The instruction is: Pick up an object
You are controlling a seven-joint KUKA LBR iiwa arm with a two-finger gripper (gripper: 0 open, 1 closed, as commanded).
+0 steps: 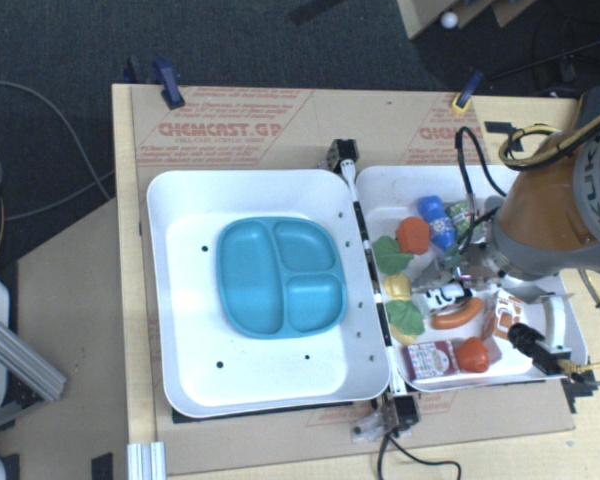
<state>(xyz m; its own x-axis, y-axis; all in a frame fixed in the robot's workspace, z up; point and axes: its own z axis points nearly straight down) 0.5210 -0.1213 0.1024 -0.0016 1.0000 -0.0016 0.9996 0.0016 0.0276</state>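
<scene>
Our claw (458, 280) sits low in the right bin (555, 183) among crowded toy food, just above the sausage (457, 314); we cannot tell its state. We should settle on one item, probably the sausage, and center on it before lifting straight up.

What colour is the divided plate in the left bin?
The divided plastic plate is light blue, seen in the camera view.
</scene>
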